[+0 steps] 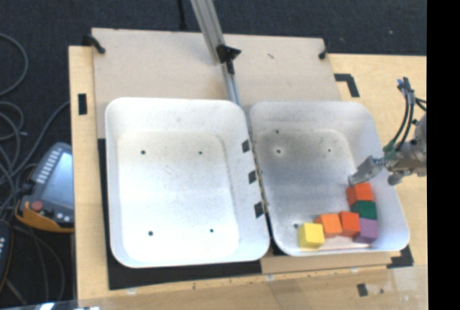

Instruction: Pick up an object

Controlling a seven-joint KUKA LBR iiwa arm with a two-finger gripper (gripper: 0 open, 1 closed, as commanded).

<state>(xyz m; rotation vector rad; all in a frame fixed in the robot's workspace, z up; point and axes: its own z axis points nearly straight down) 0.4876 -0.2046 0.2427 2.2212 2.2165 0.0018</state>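
My claw (370, 170) is hovering at the right bin's (302, 121) right wall, just above the red-orange block (360, 193); I cannot tell its state. Blocks are clustering in the bin's near-right corner

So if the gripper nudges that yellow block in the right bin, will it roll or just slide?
The yellow block looks cube-shaped with flat faces, so it should slide, not roll. It looks rigid, so unlikely to deform. An orange block sits right beside it, so a push that way would probably shove both.
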